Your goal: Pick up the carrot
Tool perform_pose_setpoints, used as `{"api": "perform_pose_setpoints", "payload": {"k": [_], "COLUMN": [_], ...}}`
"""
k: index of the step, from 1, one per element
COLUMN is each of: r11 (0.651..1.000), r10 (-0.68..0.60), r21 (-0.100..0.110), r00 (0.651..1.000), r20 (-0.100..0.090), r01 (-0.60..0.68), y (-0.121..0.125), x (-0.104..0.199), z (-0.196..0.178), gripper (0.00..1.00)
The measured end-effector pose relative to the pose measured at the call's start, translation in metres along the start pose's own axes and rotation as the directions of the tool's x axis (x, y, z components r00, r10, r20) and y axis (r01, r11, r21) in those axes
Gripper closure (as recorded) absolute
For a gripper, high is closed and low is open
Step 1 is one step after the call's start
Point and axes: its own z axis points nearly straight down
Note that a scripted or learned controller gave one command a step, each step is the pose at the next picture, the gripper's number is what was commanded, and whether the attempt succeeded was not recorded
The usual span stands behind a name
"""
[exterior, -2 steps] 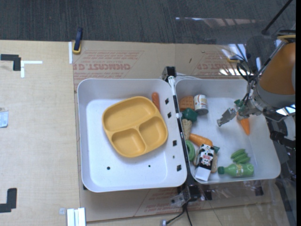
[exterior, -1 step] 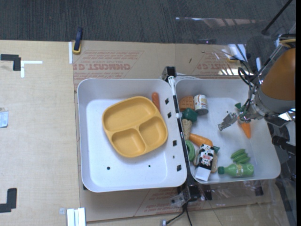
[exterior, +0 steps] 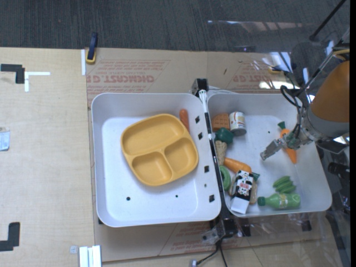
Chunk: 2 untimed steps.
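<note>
Orange is your clue here: look at the right side of the frame, where the hand (exterior: pixel 285 143) hangs over the right bin (exterior: pixel 311 204) with a small carrot (exterior: pixel 291 152) right at its tip. It looks to me like the carrot is pinched between the fingers, green top poking up and orange point hanging down, but honestly it's small and partly hidden, so you can't tell for sure whether the fingers are really clamped on it or just beside it. Can't say either whether it's clear of the bin floor.

Heads up, there's another carrot (exterior: pixel 237 164) lying lower down near the divider, next to the milk carton (exterior: pixel 242 189), untouched.

So I'd guess you're mid-task: hand is at the carrot, maybe gripping. What's left is a clean lift well above the bin. The yellow plate (exterior: pixel 159 148) in the left bin doesn't matter.
</note>
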Motion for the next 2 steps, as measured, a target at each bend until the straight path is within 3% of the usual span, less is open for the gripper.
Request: {"api": "perform_pose_setpoints", "payload": {"k": [1,2], "r11": [1.000,0.989], "r10": [0.002,0.148], "r21": [0.000,0.008], "r00": [1.000,0.989], "r20": [0.017,0.028], "r01": [-0.002,-0.149], "y": [-0.001,0.020], "x": [-0.005,0.032], "z": [-0.010,-0.049], "gripper": [1.00,1.00]}}
